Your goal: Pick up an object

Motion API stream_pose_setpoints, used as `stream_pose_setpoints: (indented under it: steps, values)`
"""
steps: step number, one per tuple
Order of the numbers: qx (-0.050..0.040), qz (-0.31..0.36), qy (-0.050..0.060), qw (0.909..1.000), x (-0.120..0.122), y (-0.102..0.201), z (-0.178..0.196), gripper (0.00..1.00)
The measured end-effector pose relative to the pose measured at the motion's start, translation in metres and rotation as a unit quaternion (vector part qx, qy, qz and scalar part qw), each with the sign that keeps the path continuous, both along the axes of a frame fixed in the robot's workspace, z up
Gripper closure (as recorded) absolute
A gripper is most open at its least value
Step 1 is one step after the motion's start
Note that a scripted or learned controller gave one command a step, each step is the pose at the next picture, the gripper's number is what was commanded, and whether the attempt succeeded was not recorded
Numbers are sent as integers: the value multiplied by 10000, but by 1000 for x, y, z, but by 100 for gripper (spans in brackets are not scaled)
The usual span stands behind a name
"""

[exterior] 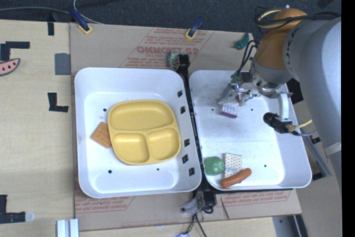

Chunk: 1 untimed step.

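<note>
Yellow tray, green ball

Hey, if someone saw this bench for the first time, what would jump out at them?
Probably the big yellow divided plate in the left bin, with an orange cracker tucked against its left edge. Next, the grey arm reaching into the right bin, its gripper low over a small purple-and-white packet. A green ball and hot dog lie near that bin's front edge.

From my feed: gripper was low in right bin, right at a small purple-pink block. Green piece, patterned card, sausage near front wall. Yellow tray in left bin.
</note>
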State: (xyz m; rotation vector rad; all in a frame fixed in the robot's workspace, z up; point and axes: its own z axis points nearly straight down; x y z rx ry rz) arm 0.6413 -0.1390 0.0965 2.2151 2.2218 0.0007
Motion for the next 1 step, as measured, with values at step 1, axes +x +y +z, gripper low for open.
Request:
stream_pose_setpoints:
  steps: [1]
  values:
    - [8, -7, 11, 10000, -43, 44, 158, 100]
